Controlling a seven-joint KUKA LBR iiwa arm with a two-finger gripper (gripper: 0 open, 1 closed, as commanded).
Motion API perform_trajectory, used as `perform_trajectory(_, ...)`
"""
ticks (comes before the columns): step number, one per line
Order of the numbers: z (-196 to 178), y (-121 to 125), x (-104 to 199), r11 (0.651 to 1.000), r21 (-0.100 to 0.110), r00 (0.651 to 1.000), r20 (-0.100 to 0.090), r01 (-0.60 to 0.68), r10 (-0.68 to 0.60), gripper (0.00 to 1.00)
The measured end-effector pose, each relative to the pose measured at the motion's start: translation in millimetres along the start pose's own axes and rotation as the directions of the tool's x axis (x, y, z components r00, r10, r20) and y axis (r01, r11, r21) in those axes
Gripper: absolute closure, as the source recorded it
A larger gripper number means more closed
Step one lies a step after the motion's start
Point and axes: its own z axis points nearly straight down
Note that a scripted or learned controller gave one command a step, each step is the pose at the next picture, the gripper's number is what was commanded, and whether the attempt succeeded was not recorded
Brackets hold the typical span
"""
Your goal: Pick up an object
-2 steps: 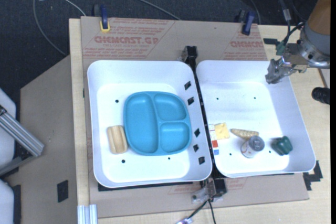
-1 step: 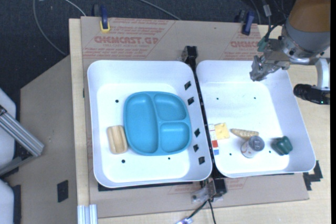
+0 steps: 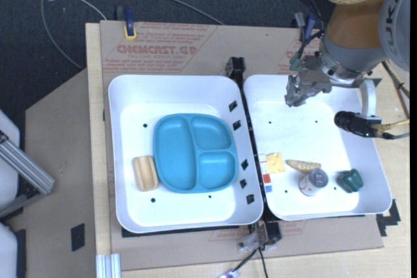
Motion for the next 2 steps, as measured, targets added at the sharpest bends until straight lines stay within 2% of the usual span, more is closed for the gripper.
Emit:
perform_trajectory(1,1.6,14.3,54.0,1.000,-0.005,1.000,0.001,0.001,-0.001,1.00)
perform_trajectory(2,18.1,15.1,101.4,1.000,0.000,1.000,0.001,-0.001,0.001,1.00)
